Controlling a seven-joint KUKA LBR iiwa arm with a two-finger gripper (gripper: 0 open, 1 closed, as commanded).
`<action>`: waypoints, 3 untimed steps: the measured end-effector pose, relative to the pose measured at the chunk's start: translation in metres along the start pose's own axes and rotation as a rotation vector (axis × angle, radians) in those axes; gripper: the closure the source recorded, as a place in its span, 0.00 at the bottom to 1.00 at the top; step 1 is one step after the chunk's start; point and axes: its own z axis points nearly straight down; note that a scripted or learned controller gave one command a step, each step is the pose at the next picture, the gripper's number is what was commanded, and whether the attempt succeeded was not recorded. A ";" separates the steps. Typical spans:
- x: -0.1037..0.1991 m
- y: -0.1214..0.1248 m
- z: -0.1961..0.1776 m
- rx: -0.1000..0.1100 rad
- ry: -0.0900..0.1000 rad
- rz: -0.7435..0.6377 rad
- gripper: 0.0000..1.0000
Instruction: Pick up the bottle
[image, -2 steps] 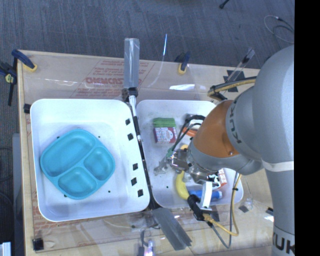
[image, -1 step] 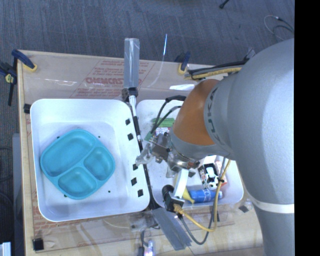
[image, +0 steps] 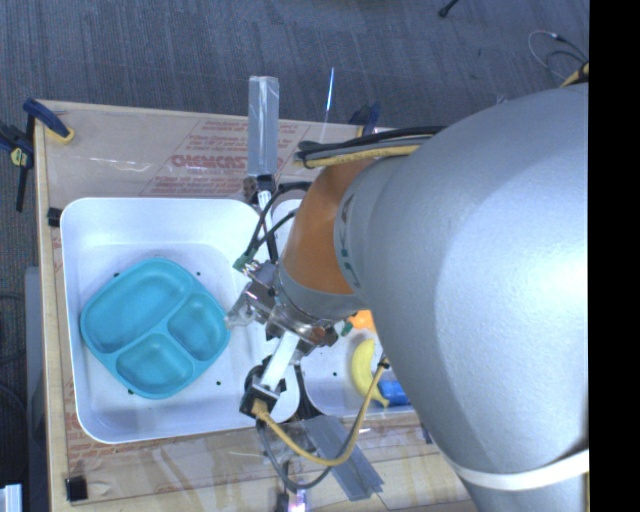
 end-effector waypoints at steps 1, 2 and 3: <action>0.095 -0.036 0.023 0.001 -0.003 0.241 0.00; 0.023 -0.020 0.000 0.003 -0.002 0.458 0.00; 0.069 0.046 0.000 0.002 -0.002 0.396 0.00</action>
